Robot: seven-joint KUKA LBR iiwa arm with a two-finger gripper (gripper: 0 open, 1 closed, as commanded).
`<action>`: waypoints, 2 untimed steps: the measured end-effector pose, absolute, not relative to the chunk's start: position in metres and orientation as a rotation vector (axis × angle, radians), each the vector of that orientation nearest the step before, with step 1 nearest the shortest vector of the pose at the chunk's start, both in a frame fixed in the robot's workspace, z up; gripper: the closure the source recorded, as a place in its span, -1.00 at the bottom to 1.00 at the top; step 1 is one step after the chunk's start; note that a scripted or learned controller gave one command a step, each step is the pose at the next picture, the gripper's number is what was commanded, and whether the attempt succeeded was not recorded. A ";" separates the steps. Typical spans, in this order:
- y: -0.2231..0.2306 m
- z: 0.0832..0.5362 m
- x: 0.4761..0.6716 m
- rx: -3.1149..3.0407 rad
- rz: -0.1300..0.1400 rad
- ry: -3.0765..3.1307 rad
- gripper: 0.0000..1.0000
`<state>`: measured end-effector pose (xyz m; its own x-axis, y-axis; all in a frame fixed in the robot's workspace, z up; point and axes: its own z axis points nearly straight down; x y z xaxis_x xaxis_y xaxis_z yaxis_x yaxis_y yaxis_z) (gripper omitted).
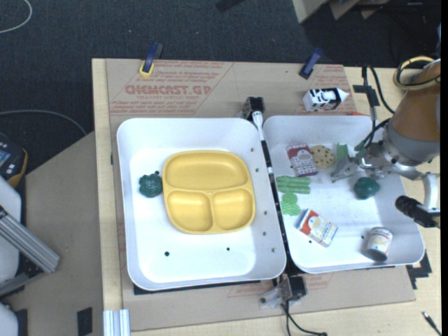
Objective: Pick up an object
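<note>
Look to the right of the frame: the grey two-finger gripper (348,168) reaches into the right white bin (392,257), but you cannot tell how its fingers stand. A dark green rounded toy (365,187) lies just below and right of it. In the same bin you see a red and white packet (302,159), a round cookie (322,156), green plastic pieces (291,191), a small carton (316,227) and a can (378,242). The left white bin (140,257) holds a yellow divided plate (208,190) and a green toy (150,184).
</note>
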<state>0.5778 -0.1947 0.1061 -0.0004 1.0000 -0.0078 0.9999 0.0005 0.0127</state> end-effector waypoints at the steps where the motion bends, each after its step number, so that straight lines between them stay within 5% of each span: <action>1: -0.194 0.084 0.578 2.222 -0.002 2.223 -1.00; 2: -0.194 0.096 0.579 2.220 0.001 2.220 1.00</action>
<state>0.5788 -0.1944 0.0957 0.0001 1.0000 -0.0012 1.0000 -0.0001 0.0023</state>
